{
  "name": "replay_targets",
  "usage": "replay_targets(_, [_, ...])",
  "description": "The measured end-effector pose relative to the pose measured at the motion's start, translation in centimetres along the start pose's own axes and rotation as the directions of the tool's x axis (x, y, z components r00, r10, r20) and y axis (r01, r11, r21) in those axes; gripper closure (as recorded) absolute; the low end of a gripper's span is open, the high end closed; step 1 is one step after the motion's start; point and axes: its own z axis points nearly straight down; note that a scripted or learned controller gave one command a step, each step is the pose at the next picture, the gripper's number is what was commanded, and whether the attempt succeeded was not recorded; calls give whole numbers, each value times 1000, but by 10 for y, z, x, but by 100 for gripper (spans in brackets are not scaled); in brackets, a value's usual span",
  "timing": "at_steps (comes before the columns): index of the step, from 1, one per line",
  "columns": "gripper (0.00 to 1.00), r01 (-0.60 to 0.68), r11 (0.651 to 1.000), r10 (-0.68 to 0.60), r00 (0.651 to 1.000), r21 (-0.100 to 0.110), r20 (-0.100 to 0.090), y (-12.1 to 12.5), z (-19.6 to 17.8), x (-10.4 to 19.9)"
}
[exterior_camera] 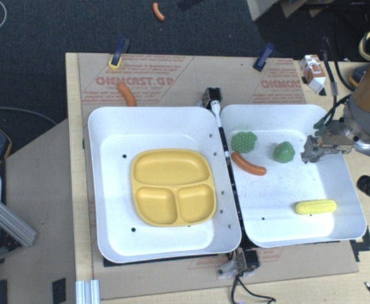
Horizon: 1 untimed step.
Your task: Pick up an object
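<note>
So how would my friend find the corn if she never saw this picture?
Look in the right bin, the one the robot arm reaches into. Near its front edge lies the corn, a short yellow cob on its side. The broccoli, green ball and sausage sit farther back; it alone there is yellow.

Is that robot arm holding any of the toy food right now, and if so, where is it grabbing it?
Nothing is held. The gripper hovers at the right bin's edge, beside the green pepper but apart from it, with nothing between its fingers.
</note>
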Motion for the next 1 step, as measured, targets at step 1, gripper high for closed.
replay_targets(1, [100, -1, 1000, 1, 1000, 3, -1, 13, 5, 54])
